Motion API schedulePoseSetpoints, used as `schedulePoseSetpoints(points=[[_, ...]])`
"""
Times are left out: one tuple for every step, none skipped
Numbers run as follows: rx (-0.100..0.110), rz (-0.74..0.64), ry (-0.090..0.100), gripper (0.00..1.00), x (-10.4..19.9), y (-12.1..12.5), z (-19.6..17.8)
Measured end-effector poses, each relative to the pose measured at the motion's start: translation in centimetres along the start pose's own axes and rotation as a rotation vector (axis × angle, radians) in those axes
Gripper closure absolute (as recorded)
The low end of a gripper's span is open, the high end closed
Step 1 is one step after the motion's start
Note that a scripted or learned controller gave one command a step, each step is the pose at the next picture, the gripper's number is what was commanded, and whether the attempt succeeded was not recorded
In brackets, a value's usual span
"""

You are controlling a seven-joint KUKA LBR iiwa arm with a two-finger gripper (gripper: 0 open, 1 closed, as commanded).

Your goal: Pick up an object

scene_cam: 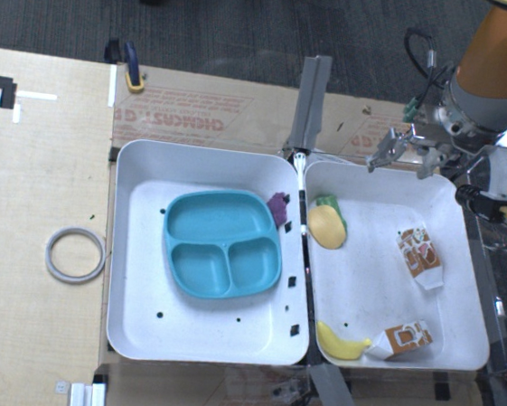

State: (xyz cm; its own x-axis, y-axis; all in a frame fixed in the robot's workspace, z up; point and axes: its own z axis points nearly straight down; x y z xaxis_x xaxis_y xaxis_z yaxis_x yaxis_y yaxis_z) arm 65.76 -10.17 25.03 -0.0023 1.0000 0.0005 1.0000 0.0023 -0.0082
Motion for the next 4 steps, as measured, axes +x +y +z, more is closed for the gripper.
schedulePoseSetpoints(points=[[-0.003,-0.424,-0.002,0.00,-4.5,0.2,0.9],[-0.004,-0.522,-0.002,0.00,-11.4,-0.4,10.9],[-0.006,-0.490,0.000,0.00,-12.0,-4.6,16.2],[-0.005,-0.486,0.001,1.00,-12.1,-4.5,15.5]])
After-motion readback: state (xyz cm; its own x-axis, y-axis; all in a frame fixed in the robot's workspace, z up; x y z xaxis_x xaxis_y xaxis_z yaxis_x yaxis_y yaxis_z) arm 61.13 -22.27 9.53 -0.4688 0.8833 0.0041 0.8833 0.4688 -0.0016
